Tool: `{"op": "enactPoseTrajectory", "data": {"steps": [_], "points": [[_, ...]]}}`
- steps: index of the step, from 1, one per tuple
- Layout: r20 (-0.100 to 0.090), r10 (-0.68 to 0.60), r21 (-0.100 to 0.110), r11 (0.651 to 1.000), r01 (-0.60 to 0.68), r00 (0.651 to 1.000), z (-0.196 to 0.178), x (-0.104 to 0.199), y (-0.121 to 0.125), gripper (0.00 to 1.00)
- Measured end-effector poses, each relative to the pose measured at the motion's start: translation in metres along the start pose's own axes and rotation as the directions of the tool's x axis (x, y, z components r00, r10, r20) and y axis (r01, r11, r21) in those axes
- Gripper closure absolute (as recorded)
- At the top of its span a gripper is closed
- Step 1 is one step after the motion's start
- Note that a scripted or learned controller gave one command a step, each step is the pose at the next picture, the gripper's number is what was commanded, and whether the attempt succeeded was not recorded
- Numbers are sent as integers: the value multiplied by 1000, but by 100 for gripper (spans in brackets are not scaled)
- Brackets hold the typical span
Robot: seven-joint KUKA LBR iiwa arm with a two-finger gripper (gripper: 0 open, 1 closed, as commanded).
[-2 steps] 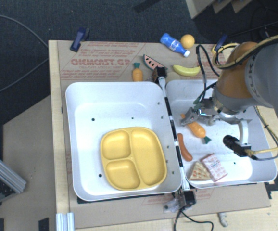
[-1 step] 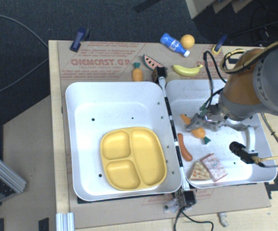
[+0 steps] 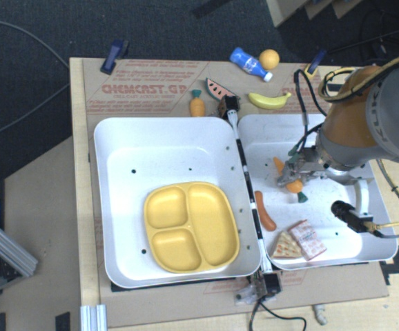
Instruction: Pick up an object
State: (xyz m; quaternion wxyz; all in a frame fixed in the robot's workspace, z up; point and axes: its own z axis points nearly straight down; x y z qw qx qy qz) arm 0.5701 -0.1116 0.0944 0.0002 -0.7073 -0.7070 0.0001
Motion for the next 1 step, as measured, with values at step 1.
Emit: {"op": "enactPoseTrajectory", "data": {"steps": [1], "points": [[-1, -3, -3, 1000, 3, 1000, -91, 70, -1, 100]]}}
